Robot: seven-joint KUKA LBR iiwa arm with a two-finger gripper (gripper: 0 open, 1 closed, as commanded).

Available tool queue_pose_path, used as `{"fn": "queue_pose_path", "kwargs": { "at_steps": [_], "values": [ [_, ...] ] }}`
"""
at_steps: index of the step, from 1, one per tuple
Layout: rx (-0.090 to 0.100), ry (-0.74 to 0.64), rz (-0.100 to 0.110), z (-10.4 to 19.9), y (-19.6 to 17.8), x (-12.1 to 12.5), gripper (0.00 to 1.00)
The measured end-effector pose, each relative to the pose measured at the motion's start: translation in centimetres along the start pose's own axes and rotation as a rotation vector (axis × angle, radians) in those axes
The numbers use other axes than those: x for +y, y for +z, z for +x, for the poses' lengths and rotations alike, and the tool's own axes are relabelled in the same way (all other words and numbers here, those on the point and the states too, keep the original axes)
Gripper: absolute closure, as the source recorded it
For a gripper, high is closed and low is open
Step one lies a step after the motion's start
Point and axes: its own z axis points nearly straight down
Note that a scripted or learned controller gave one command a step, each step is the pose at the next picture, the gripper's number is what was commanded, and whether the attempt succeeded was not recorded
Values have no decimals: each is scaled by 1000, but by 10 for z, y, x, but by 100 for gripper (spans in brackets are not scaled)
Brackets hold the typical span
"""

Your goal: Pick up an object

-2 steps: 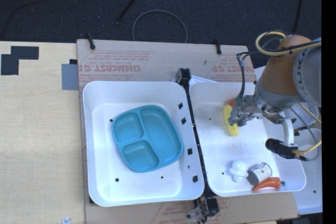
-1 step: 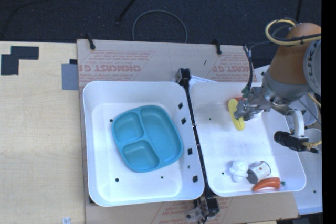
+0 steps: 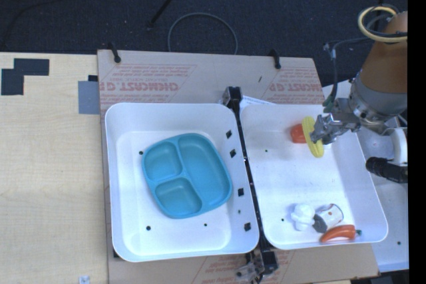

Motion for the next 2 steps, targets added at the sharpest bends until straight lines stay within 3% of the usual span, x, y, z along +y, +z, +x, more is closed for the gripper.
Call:
{"fn": "queue_pose_path", "kwargs": {
  "at_steps": [1,2],
  "values": [
    [0,-7,-1,-1,-51,1,100],
    [3,-12,6,57,-40,9,100]
  ]
}}
